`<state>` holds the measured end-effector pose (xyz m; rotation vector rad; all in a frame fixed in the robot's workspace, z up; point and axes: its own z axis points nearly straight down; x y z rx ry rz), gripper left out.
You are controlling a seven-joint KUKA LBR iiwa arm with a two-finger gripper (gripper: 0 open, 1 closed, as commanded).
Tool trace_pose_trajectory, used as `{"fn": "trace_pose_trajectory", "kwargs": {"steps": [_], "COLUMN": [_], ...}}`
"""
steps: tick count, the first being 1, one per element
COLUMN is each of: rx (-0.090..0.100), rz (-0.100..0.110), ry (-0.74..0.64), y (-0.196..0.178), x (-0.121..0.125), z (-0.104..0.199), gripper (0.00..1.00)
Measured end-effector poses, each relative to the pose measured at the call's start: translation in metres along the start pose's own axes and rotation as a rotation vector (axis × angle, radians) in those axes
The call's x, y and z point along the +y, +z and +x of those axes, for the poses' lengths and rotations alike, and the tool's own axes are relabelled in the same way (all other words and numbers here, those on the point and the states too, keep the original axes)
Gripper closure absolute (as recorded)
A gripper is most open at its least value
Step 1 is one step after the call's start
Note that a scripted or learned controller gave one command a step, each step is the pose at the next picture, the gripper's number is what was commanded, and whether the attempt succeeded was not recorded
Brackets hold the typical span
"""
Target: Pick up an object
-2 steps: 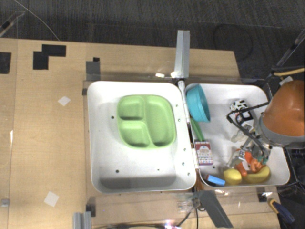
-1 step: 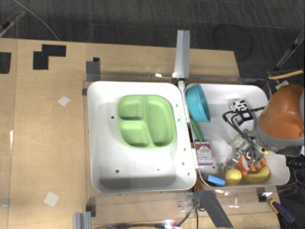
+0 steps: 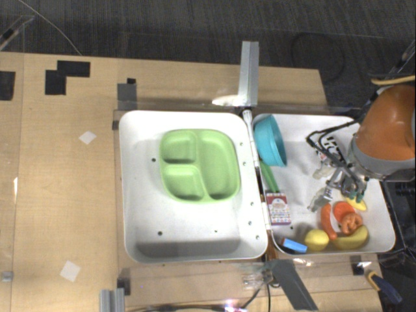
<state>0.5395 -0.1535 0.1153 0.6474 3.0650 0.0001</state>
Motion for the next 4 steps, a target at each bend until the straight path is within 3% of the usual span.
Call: {"fn": "trace_pose_trajectory", "kwargs": {"steps": [1, 2, 3, 4], "rx": [-0.003, -0.01, -0.024, -0.012], "rz": [-0.001, -0.003, -0.007, -0.002], "ry": [0.066, 0.167, 0.161, 0.123], "y": [0.025, 0.024, 0.011, -0.14], "x": [0.001, -0.003, -0.001, -0.012], "z": [0.002, 0.039, 0.034, -0.044], "gripper": [0.0, 0.0, 1.0, 1.0]}}
